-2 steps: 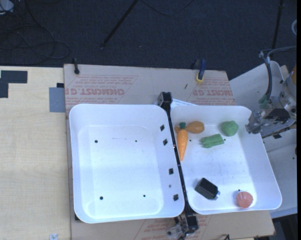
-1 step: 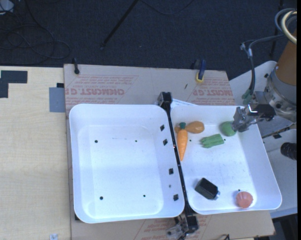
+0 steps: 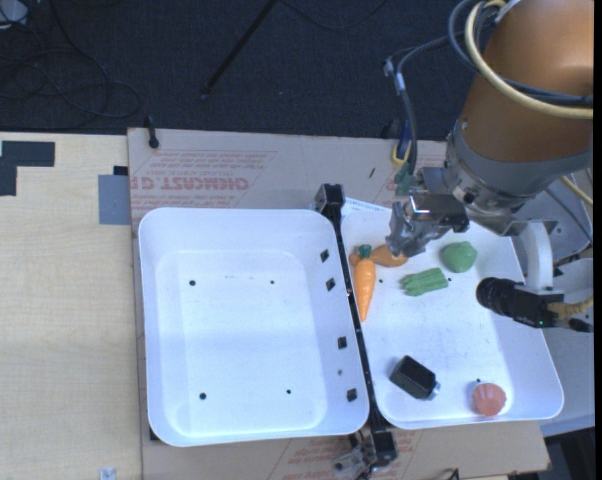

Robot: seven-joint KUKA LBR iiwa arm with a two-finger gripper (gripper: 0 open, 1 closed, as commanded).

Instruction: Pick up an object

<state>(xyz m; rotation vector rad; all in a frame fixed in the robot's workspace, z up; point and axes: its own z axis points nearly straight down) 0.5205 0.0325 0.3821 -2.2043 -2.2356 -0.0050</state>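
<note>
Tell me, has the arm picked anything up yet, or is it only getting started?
Nothing looks lifted yet. The carrot, green piece, green ball, black block and pink ball all lie in the right bin. In hand: the gripper is down at an orange piece beside the carrot. Whether it grips is unclear. Left: the grasp and the lift.

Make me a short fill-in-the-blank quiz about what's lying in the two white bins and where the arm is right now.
1. The carrot lies in the ____ bin, close to the divider.
2. The end effector hangs over the ____ end of the right bin.
3. The black block lies beside a ____ ball near the front edge.
4. The round object next to the green block is ____ in colour.

Missing words: right; far; pink; green
</note>
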